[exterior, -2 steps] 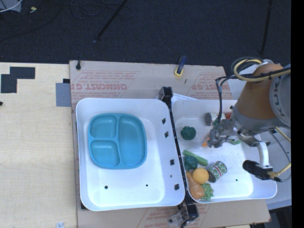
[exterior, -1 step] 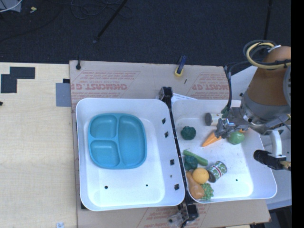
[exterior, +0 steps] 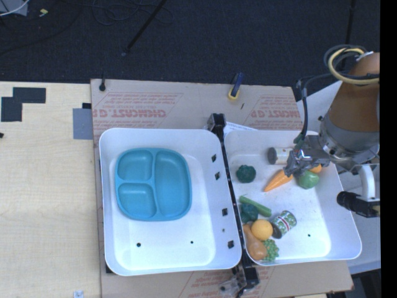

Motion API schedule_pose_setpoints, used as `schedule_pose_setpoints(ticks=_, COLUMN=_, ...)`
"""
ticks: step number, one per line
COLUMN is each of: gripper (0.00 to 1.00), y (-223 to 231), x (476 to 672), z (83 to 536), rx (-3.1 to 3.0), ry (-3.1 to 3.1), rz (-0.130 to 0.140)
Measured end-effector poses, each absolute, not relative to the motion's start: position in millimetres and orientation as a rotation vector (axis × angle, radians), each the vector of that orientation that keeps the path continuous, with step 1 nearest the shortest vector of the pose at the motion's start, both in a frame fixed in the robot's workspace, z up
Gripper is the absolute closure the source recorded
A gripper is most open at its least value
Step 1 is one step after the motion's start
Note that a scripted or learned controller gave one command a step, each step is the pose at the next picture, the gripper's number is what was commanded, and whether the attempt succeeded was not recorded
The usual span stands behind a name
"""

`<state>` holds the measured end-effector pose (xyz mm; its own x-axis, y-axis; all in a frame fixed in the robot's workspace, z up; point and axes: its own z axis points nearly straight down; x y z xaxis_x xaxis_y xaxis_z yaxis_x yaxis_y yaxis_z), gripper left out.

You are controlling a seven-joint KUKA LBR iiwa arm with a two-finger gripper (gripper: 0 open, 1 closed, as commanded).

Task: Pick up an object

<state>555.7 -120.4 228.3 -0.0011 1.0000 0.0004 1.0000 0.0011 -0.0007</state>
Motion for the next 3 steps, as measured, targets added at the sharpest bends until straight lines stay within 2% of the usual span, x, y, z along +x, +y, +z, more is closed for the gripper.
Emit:
schedule_pose_setpoints(ticks=2, gripper=1.0, y=-24, x=553.2, z=218, rx=-2.213, ry=-2.223, rz=0.002)
schedule_pose_setpoints(ticks=3, gripper=1.0, y=25, x=552.1, z=233, rx=-2.213, ry=-2.226, rz=-0.001)
